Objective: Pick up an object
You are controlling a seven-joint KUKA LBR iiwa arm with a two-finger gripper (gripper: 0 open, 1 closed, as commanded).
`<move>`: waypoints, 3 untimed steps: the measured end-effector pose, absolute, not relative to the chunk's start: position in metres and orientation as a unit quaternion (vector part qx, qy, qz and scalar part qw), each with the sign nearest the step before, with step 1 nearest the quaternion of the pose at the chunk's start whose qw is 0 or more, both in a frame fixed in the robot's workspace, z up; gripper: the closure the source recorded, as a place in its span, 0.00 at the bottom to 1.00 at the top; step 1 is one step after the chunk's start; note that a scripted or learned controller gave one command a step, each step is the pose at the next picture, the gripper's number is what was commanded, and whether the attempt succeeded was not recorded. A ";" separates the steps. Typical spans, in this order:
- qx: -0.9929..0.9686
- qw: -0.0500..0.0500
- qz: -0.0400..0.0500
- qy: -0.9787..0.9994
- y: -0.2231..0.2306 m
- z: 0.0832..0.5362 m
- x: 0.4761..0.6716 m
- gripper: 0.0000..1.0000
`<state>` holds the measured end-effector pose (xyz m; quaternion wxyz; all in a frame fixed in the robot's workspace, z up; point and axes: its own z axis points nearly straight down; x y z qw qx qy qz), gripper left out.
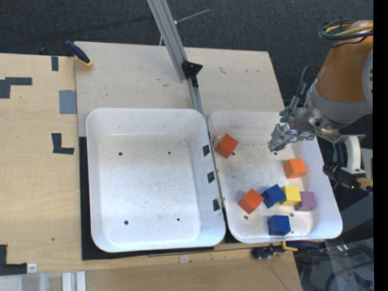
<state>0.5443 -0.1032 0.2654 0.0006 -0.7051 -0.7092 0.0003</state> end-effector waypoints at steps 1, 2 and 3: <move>-0.705 0.001 0.001 -0.709 -0.055 0.265 0.531 1.00; -0.705 0.002 0.001 -0.709 -0.001 0.249 0.519 1.00; -0.704 0.001 0.000 -0.710 0.054 0.254 0.518 1.00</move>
